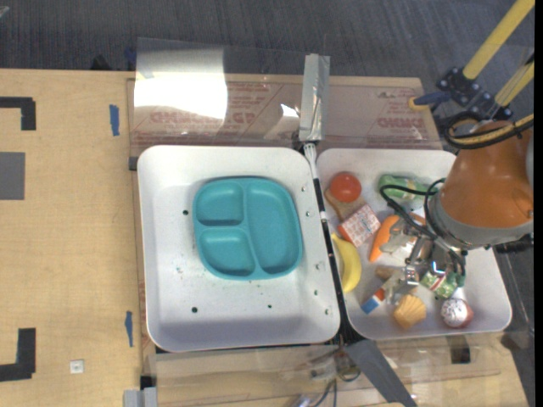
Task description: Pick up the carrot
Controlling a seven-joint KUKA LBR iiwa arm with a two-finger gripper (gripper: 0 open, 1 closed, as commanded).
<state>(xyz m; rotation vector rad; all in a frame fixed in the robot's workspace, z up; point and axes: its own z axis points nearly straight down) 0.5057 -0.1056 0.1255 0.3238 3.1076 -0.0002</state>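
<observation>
The carrot [383,235] is a small orange piece lying at a slant in the middle of the right bin [496,312], between a pink checkered box [360,224] and the arm. My gripper [416,266] hangs low over the bin just right of and below the carrot, among the clutter. The orange band of the arm [488,189] covers the bin's right side. The carrot's right end lies close to the gripper body; whether they touch is unclear.
The right bin also holds a red-orange ball [344,186], a green item [399,183], a banana [346,261], a yellow-orange piece [409,310] and a white ball [456,313]. A teal divided plate [249,225] lies in the left bin [161,253].
</observation>
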